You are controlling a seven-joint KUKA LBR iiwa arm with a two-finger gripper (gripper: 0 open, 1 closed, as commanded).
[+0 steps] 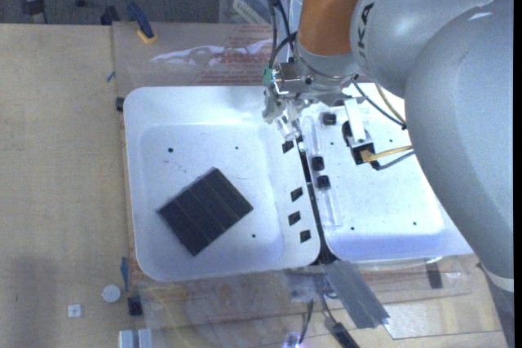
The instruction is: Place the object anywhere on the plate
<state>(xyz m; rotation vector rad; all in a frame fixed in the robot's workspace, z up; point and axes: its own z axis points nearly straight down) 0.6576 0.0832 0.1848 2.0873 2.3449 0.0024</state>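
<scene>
My hand [287, 116] hangs over the ridge where the two white bins meet, near their far end, with the orange band of my wrist just above it. From this slanted view I cannot tell how far it is open, and I see nothing clearly caught in it, so I will not claim a hold on anything. The plate [205, 210], a dark ridged square turned like a diamond, lies flat in the left bin [155, 126], well apart from me toward the near left. I cannot pick out the object for certain; a few small dark bits lie along the divide and in the right bin [391, 216], and it may be one of those or be hidden under my wrist. The first risk is that I carry nothing across and release over the plate to no effect. The second is the ridge itself: if I travel low, my hand could clip the bin wall and jolt a loosely held piece free before it arrives. The third is the plate's turned corners and grooves; a release near an edge could let the piece slide off onto the bin floor.
</scene>
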